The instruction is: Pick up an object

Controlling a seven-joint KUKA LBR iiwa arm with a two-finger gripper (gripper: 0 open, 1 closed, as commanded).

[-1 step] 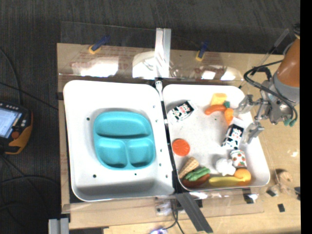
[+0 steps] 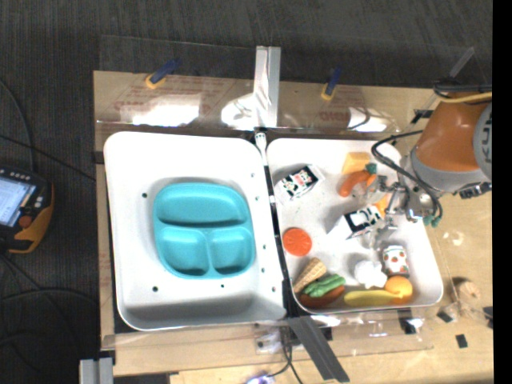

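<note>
Your arm [image 2: 456, 146] reaches in over the right bin [image 2: 324, 152], orange band up, and the claw [image 2: 382, 214] sits low among the toys near that bin's right side. You cannot tell how the claw is set from this angle; wiring and metal hide it. Just beside it lies a small black-and-white carton [image 2: 362, 219], with a carrot [image 2: 354, 182] and a yellow wedge [image 2: 357, 162] behind. A second black-and-white carton [image 2: 296, 182] lies near the divider, an orange disc [image 2: 297, 242] below it. Along the front wall lie a waffle cone [image 2: 308, 273], a banana [image 2: 370, 298] and an orange [image 2: 399, 286]. The left bin [image 2: 132, 214] holds a turquoise tray [image 2: 204, 226].
</note>
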